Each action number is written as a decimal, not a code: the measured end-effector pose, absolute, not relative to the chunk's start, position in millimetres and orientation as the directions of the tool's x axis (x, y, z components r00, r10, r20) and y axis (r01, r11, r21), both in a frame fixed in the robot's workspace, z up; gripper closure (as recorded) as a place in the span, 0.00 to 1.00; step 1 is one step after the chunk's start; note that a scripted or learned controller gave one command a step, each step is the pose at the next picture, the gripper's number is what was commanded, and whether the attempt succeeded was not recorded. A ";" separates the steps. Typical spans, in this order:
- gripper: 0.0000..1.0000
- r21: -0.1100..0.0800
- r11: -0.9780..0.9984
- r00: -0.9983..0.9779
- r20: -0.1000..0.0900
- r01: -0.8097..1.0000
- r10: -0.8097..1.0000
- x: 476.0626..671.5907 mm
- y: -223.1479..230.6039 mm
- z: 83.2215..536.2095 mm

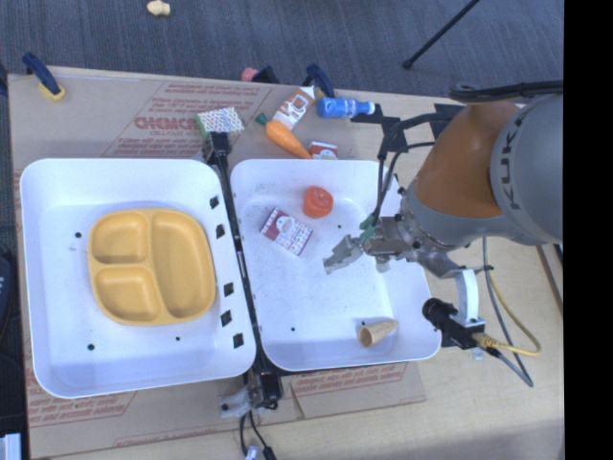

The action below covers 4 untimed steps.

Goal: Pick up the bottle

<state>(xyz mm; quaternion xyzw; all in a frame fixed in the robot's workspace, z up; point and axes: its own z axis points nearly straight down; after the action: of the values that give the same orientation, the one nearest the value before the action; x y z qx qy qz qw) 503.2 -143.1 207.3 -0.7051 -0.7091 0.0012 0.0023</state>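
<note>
A small blue bottle [344, 107] lies on its side on the cardboard just beyond the far rim of the right bin [316, 357]. Left of it lies a white and orange bottle-shaped item [292, 108]. My gripper [347, 251] hangs low over the middle right of the right bin, pointing left, well in front of the blue bottle. Nothing shows in the gripper. The grey arm with its orange band [460, 175] covers the bin's right side.
In the right bin lie a red round item [318, 201], a red and white packet [286, 231] and a cone [376, 332]. A carrot [285, 139] and a small red box [324, 149] lie outside the far rim. The left bin [38, 257] holds a yellow divided plate [151, 264].
</note>
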 end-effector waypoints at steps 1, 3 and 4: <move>1.00 -0.006 0.011 -0.011 0.002 1.000 1.000 503.8 -142.9 217.7; 1.00 -0.001 0.324 -0.324 0.000 0.946 0.946 476.8 -54.1 237.4; 1.00 0.000 0.398 -0.398 -0.001 0.917 0.917 476.9 -10.7 247.0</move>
<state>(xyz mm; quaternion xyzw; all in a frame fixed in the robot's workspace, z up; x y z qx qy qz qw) 476.9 -10.7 247.0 -0.5485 -0.8361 0.0001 -0.0004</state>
